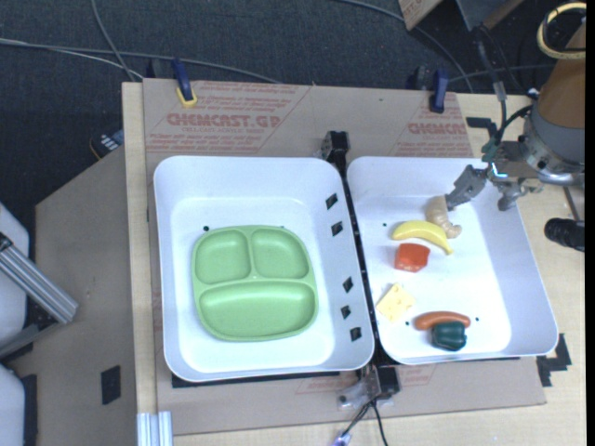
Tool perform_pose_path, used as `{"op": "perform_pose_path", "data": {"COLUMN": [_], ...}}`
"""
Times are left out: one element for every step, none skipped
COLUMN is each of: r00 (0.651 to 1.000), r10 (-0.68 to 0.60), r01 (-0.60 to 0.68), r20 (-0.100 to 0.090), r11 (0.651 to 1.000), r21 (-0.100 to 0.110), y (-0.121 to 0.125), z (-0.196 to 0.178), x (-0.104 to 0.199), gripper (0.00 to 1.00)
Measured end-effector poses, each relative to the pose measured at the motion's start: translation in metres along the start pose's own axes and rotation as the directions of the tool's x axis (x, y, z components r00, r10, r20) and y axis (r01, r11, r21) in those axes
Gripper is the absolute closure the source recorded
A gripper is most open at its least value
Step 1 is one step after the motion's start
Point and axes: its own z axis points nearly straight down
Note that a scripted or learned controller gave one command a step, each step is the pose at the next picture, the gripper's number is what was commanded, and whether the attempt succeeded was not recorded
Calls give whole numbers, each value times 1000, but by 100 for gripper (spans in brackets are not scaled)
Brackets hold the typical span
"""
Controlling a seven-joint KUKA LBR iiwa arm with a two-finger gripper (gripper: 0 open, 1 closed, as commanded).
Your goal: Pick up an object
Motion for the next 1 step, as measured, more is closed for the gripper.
{"op": "perform_pose_path", "data": {"r00": [1000], "r10": [-3], "r01": [3], "r20": [2], "r11": [1000], "r21": [-13], "y": [2], "z": [-7], "x": [0], "gripper": [0]}}
